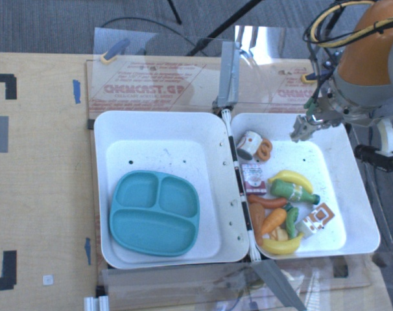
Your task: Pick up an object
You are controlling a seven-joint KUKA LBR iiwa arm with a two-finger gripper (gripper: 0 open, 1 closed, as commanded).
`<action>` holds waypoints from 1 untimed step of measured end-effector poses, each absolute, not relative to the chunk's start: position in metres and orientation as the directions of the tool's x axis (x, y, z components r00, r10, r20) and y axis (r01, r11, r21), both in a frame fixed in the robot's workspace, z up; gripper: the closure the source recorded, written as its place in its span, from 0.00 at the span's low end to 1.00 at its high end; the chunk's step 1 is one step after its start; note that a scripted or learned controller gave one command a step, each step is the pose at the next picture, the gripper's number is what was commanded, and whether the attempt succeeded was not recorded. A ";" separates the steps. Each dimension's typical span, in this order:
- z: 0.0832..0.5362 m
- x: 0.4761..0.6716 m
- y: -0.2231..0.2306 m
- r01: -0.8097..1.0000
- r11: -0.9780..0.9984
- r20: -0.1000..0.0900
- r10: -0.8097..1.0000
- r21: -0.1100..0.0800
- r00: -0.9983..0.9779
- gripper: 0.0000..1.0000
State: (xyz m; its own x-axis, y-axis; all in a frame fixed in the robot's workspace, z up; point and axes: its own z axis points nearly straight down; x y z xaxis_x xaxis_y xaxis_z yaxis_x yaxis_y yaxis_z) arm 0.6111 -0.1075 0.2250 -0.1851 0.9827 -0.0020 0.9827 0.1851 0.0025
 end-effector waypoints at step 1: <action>0.225 0.611 -0.108 0.983 0.185 -0.002 0.983 0.002 -0.185 0.00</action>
